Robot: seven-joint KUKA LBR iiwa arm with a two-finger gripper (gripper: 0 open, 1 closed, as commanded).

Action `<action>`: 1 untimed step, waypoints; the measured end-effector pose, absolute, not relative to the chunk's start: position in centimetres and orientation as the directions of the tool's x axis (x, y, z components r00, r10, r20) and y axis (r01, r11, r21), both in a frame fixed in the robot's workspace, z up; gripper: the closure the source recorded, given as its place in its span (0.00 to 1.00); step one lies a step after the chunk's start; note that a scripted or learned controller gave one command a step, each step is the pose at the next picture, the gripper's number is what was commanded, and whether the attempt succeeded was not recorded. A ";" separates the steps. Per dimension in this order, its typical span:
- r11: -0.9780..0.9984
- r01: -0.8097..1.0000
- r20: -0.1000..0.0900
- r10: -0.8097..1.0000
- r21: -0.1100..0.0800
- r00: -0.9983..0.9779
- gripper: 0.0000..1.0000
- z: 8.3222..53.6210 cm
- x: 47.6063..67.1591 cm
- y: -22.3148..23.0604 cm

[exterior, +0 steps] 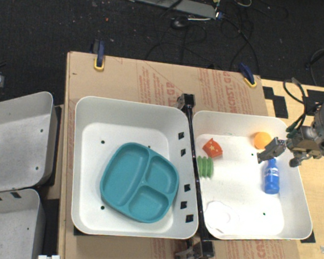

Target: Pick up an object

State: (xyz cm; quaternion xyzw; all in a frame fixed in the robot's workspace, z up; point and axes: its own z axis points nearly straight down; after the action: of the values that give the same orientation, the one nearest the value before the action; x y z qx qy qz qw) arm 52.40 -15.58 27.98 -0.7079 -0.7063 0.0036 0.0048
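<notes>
The gripper [284,151] hangs spread open over the right bin [290,226], just above a blue bottle [271,176]. Nearby lie an orange ball [262,140], red piece [212,148] and green piece [205,167]. The left bin [85,147] holds a teal divided plate [139,182].

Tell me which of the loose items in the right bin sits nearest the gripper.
The blue bottle, directly under the gripper; the orange ball is close behind.
</notes>
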 end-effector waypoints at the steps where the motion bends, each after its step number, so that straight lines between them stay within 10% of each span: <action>1: 0.001 1.000 0.000 1.000 -0.001 -0.001 0.00 28.6 52.6 -15.5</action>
State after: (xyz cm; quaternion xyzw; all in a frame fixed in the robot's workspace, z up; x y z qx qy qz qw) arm 52.60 -15.51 28.58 -0.7068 -0.7074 0.0003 0.0002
